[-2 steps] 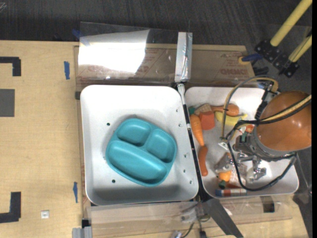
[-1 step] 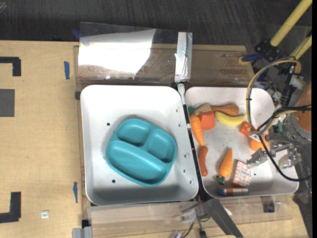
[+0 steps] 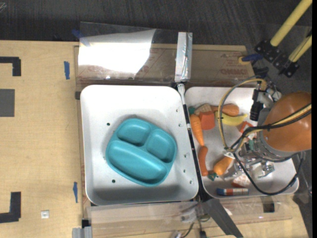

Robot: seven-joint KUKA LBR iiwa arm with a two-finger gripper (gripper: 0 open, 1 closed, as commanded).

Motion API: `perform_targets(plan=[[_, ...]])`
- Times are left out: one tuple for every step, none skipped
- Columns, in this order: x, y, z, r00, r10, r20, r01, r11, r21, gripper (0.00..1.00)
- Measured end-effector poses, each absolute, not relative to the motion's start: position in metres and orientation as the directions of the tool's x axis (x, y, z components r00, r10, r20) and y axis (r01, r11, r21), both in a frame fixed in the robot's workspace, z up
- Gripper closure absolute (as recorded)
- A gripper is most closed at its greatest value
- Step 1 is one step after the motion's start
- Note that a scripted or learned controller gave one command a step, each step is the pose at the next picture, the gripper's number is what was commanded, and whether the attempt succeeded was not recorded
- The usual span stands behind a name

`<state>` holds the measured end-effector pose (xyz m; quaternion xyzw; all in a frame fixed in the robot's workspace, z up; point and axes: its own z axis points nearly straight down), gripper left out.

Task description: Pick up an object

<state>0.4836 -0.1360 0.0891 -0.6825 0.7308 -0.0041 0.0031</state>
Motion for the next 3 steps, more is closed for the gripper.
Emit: perform_targets(plan=[[0.486, -0.098, 0.089, 0.010, -1.000, 0.002, -1.000, -0.010, -0.011, 0.00], [0.554, -0.089, 0.089, 0.155, -0.988, -0.001, -0.988, -0.155, -0.012, 0.00], [0.516, -0.092, 0.089, 0.154, -0.988, 0.000, -0.988, -0.154, -0.012, 0.00]])
